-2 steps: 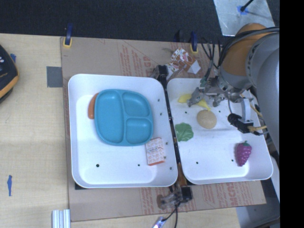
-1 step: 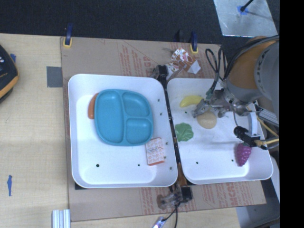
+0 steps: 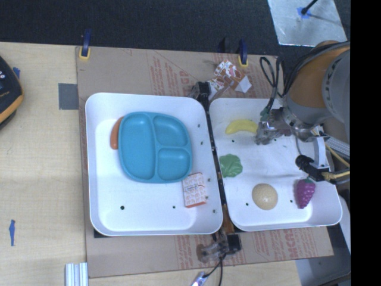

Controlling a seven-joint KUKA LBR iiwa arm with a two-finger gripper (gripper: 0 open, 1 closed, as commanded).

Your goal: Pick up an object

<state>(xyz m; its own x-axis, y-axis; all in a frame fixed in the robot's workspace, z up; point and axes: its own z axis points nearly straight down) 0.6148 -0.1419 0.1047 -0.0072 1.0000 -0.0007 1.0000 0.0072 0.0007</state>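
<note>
The gripper [image 3: 266,133] hangs low over the right bin [image 3: 333,219], just beside the yellow banana [image 3: 240,126]. Nearer the camera lie a green toy [image 3: 230,165], a tan ball [image 3: 265,196] and purple grapes [image 3: 305,192].

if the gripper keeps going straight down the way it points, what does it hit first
Most likely bare floor of the right-hand white bin, just beside the yellow plastic banana. The gripper seems to point down there, though depth is unclear from above.

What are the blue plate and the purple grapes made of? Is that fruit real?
The blue plate looks like smooth matte plastic: one even color, with molded compartments. The purple grapes seem to be toy plastic or rubber, since the bunch looks like a single bumpy lump. They are too small to tell for sure.
</note>
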